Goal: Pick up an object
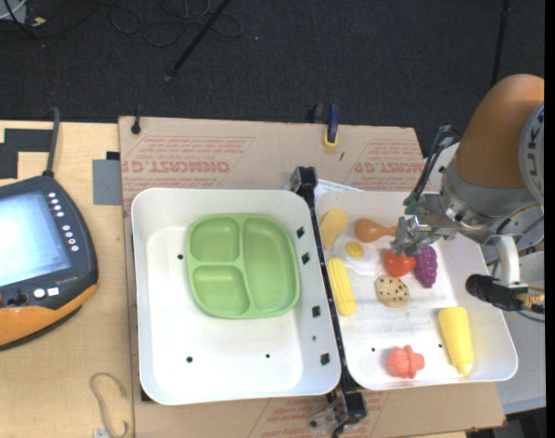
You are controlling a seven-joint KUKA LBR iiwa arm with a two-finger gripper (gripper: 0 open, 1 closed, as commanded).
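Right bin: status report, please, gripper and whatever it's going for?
Gripper low over right bin, directly above red tomato. Grasp unconfirmed. Purple grapes and cookie crowd close beside it.

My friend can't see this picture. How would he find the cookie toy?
Look in the right-hand white bin, the one full of toy food. Near its middle, beside the corn cob, lies the cookie, just below the red tomato and purple grapes. It is the round tan piece with dark spots.
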